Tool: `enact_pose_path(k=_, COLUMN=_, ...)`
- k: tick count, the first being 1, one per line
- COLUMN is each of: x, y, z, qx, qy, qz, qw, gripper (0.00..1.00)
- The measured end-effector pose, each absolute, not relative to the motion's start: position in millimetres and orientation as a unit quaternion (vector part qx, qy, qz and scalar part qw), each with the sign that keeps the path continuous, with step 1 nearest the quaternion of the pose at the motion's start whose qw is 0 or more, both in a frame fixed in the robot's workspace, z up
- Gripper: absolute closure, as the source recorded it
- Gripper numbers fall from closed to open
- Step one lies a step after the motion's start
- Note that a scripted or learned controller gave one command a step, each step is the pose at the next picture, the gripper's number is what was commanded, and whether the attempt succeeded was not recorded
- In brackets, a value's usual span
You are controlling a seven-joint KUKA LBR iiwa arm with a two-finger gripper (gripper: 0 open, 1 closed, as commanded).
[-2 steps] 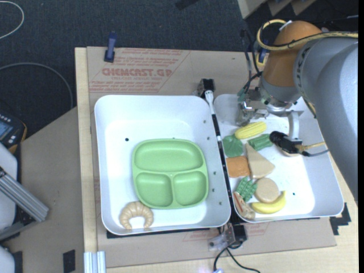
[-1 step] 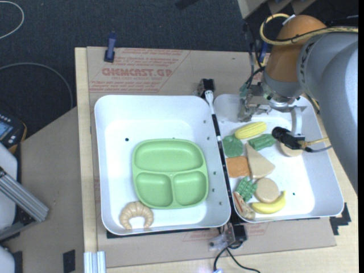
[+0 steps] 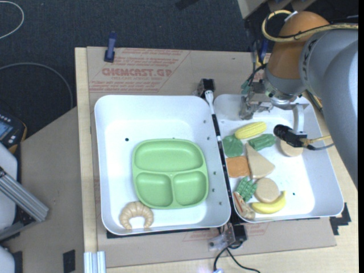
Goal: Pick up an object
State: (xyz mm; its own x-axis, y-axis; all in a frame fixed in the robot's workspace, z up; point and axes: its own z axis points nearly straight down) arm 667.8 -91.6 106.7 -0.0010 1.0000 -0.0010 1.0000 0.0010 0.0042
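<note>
A: What do the things look like?

B: Both bins are smooth white plastic with rounded corners. They stand on a brown sheet (image 3: 142,67) with red printing. The left bin (image 3: 108,152) holds a matte green plate (image 3: 169,172) with three compartments. A tan ridged croissant (image 3: 136,215) lies just beside its lower left corner.

A: And the right bin (image 3: 318,175)?

B: Toy food is packed along its left side. Uppermost is a bumpy yellow corn cob (image 3: 250,131). Under it are a green lump (image 3: 232,146) and a darker green long piece (image 3: 260,142). Then come a flat orange square (image 3: 238,166) and a beige wedge (image 3: 259,164), which touch each other. Lower lie a leafy green piece (image 3: 245,187), a round tan bun (image 3: 266,190) and a curved yellow banana (image 3: 268,205) near the bottom rim.

A: Where is the gripper (image 3: 249,111)?

B: It is in the upper left corner of the right bin, just above the corn cob and close to the wall between the bins. I cannot tell if it is spread or pressed together. The grey arm (image 3: 335,67) fills the upper right of the frame.

A: Is there open room?

B: The right half of the right bin shows bare white floor, and so does the upper part of the left bin.
</note>
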Motion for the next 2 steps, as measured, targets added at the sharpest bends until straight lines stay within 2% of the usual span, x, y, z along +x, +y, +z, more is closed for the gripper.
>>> enact_pose_path(k=1, x=666.0, y=-92.4, z=83.8, qx=0.707, qy=0.707, qz=-0.0011, qw=-0.001, gripper=1.00)
enact_pose_path(k=2, x=667.3, y=-92.2, z=96.2, qx=0.707, qy=0.707, qz=0.0004, qw=0.001, gripper=1.00)
